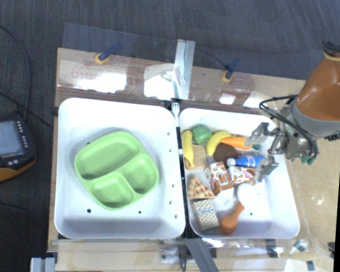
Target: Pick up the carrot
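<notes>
text: none legible | packets (230, 177): print too small; pendant screen (1, 138): blurred

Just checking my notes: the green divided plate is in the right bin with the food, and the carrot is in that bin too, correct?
Not quite. The camera view shows the green divided plate in the left bin; the carrot is in the right bin with the food.

The arm (326, 92) was grey, with a broad, rounded orange band above the wrist. Thin black cables looped beside its grey collar. The gripper (267, 149) was pale metallic grey, with two slim fingers.
</notes>
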`<state>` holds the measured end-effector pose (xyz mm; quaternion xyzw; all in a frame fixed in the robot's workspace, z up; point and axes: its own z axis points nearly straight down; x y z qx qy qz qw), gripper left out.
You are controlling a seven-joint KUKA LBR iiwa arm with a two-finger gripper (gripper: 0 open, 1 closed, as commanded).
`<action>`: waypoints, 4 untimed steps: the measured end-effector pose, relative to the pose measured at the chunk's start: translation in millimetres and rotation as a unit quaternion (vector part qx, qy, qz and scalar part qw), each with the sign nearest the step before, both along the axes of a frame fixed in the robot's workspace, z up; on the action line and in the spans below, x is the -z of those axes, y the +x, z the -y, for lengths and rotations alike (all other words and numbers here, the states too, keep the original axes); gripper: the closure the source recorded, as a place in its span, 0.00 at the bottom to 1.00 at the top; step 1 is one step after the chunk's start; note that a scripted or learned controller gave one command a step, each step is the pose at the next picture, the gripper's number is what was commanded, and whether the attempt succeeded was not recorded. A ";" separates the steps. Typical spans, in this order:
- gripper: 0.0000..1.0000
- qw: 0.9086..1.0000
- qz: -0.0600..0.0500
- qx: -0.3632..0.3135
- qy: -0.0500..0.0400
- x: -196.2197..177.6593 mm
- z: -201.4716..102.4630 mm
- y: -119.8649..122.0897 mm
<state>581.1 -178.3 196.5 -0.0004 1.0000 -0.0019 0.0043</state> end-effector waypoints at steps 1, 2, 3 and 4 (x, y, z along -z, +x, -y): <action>0.00 0.997 0.007 -0.071 -0.003 96.1 3.4 3.1; 0.00 0.998 0.004 -0.057 -0.003 99.7 -23.0 63.5; 1.00 0.998 0.004 -0.057 -0.005 86.9 -22.2 63.8; 1.00 0.989 0.000 -0.148 0.009 58.2 29.4 91.8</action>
